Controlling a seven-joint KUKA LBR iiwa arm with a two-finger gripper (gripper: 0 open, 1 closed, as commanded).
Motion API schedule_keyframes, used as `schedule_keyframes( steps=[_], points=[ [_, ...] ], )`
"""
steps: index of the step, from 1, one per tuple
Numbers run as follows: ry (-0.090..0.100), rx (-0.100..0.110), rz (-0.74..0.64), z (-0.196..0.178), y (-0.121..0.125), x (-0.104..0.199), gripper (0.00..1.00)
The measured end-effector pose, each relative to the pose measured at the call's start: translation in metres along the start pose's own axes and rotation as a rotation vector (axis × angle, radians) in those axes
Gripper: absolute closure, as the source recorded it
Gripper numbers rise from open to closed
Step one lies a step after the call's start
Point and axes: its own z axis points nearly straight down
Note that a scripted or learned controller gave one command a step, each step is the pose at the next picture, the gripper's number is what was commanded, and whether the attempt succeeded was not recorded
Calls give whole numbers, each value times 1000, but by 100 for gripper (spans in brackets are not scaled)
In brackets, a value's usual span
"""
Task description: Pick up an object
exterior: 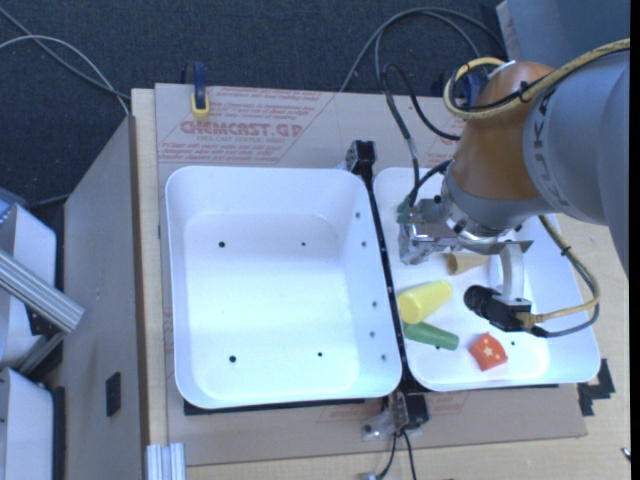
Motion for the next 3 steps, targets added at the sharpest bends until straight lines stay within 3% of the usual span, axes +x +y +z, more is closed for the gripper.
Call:
schedule_keyframes(
  steps=[1, 2, 3],
  points=[
    [-3, 13, 11, 6, -4, -7, 0],
    [-8, 10, 20, 5, 16, -93, 0],
    [-5, 12, 12, 66, 64, -108, 0]
  ],
)
